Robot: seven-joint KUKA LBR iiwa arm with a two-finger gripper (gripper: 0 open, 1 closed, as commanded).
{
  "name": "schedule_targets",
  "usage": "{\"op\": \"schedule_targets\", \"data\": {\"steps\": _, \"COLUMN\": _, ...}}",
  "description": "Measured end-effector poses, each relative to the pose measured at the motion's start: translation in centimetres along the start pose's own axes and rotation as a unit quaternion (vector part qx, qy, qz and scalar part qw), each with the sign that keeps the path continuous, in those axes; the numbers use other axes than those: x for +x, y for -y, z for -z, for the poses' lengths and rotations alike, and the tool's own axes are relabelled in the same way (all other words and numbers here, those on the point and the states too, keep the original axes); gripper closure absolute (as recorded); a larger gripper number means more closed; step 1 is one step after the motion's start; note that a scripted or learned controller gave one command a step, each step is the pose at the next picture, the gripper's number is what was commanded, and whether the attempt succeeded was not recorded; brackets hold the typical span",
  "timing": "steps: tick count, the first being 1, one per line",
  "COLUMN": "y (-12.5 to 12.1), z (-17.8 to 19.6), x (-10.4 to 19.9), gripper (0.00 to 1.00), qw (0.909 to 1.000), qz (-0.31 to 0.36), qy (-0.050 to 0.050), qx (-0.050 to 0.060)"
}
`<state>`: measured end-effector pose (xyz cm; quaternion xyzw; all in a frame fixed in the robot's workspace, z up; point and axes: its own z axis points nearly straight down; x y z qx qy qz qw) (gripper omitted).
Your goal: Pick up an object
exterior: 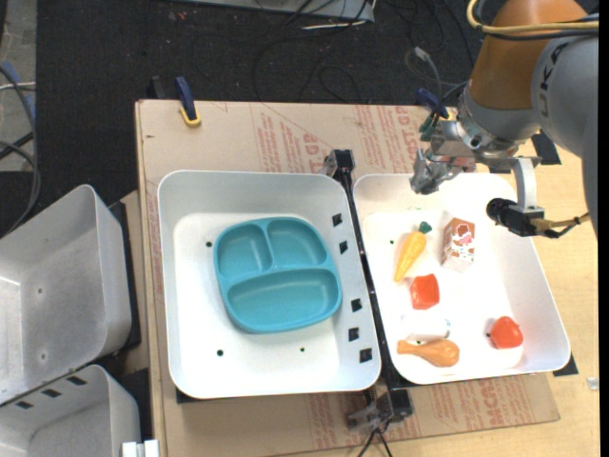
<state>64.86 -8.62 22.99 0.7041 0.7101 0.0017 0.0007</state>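
Gripper (430, 176) over right bin (547, 284) far edge, jaws prob. narrow, holding nothing

left bin (181, 284) holding a divided plate (278, 274); right bin (542, 284) beside it, holding a toy carrot (410, 252), a small carton (459, 243) just right of that, a block (424, 291) below (nearer the camera), a drumstick (434, 351) and a tomato (505, 332) at the front.

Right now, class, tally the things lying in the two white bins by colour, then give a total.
Orange: 2, carrot, drumstick
Red: 2, red block, red tomato
White and red: 1, carton
Teal: 1, divided plate
Total: 6
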Motion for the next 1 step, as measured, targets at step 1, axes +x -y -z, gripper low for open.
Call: {"op": "schedule_targets", "data": {"steps": 1, "y": -0.75, "z": -0.68, "x": 6.02, "gripper": 1.00, "qw": 1.0000, "qz": 0.000, "qy": 0.000, "qx": 0.001}}
